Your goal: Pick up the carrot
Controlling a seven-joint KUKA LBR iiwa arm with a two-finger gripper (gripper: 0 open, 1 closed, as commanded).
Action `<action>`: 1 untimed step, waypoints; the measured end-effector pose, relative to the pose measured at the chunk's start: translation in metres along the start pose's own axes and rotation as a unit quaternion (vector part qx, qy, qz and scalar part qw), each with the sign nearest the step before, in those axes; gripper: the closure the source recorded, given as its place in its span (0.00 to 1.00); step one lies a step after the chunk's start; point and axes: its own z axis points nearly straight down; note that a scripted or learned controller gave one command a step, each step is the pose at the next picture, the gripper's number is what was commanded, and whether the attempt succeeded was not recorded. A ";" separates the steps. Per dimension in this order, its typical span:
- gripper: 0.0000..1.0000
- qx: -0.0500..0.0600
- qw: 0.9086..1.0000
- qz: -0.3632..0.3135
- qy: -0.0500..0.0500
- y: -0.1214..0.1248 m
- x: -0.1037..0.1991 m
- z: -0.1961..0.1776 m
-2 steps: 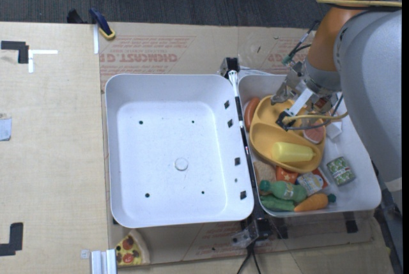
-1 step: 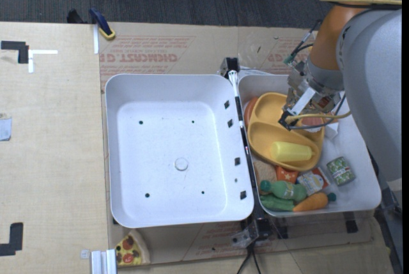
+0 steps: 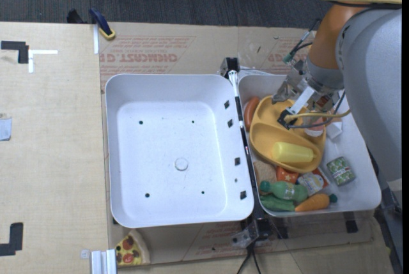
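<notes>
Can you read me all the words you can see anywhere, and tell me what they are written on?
Red letters on the brown cardboard under the bins: they look upside down or mirrored, and I cannot read them for sure.
Green can in the right bin: its label is too small and blurry to read.
Small packet near the carrot: print too blurry to read.
</notes>
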 end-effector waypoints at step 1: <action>0.00 0.001 0.997 0.072 -0.001 -0.003 -0.030 0.021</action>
